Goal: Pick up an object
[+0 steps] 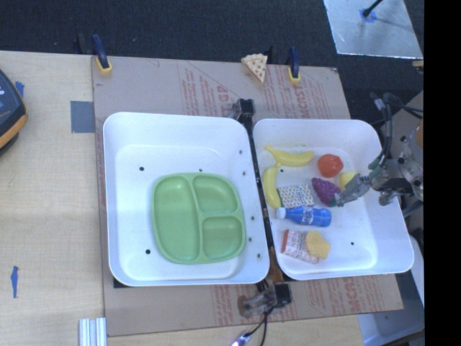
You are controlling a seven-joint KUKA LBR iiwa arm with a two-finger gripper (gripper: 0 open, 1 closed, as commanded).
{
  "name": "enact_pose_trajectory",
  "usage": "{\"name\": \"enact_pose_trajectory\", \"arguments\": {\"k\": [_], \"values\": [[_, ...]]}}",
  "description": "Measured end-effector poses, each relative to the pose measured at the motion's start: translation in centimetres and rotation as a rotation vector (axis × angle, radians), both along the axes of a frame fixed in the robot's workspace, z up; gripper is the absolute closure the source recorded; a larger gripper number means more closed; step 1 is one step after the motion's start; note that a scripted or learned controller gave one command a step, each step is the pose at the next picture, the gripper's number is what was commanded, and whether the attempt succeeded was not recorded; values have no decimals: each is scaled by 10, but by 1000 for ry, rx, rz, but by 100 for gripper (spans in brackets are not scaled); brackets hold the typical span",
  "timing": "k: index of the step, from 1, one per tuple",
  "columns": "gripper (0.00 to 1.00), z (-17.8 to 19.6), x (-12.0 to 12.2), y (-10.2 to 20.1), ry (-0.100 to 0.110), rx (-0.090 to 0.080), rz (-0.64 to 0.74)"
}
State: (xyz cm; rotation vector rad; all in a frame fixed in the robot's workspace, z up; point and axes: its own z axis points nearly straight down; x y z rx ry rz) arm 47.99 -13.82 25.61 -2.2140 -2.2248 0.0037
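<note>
The right bin (360, 262) holds several small items: two yellow bananas (289, 157), a red tomato (330, 165), a purple grape bunch (325, 191), a blue bottle (308, 215) lying on its side, a checkered packet (296, 194), a red-and-white packet (294, 244) and a yellow lump (318, 245). My gripper (369, 192) hangs over the bin's right side, open, with nothing between its fingers. Its left fingertip (350, 192) sits just right of the grape bunch, beside a small yellow piece (347, 178) that it partly hides.
The left bin (122, 143) holds a green divided plate (197, 217). A slice-shaped toy (254, 66) lies on the cardboard behind the bins. Clamps (293, 62) hold the cardboard's far edge. A dark device (9, 110) sits at the far left.
</note>
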Motion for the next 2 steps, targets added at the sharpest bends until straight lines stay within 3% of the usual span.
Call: {"name": "enact_pose_trajectory", "arguments": {"k": [1, 2], "values": [[0, -161, 80, -20, -9, -4, 0], [100, -150, 80, -20, -7, -4, 3]]}}
